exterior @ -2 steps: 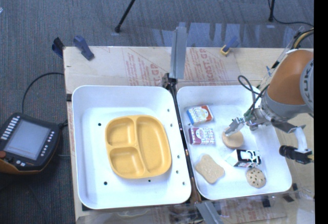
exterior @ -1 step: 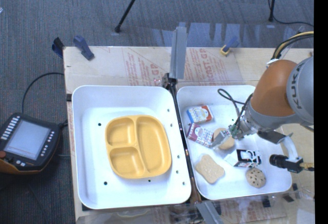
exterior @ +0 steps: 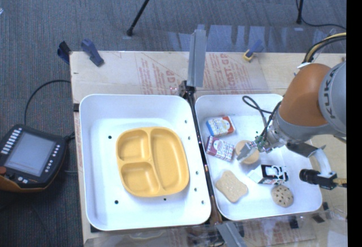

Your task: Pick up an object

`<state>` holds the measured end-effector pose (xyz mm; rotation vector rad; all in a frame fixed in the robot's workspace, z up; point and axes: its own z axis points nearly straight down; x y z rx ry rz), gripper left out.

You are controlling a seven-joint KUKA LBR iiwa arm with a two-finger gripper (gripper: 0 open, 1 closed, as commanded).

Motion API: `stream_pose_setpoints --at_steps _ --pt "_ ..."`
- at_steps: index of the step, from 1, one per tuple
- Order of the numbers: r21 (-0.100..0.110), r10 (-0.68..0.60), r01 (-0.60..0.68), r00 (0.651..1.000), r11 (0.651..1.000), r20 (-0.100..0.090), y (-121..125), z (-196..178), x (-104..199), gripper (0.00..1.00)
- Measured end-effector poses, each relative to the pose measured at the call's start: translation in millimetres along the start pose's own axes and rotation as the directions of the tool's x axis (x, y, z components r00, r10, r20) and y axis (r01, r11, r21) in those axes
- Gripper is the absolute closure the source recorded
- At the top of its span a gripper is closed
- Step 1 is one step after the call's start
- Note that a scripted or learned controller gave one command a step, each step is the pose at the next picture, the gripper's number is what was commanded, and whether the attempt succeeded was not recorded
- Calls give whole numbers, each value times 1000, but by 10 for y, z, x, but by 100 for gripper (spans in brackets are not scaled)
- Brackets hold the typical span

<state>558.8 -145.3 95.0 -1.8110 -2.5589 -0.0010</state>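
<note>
Your gripper (exterior: 249, 152) sits down in the right bin (exterior: 305, 202), fingers closed around a small tan bun (exterior: 249, 151).

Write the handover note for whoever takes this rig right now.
Gripper: low in the right bin, at a round tan food piece; grip state unclear.
Same bin: two small cartons, a toast slice, a cookie, a black-and-white item.
Left bin: yellow divided tray.
Done: nothing visibly lifted.
Left: grasp and raise one object.
</note>
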Motion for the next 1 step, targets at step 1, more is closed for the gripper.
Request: stream_pose_setpoints --at_steps 1 --pt "-10 10 -9 1000 1000 7 649 -1280 657 100"
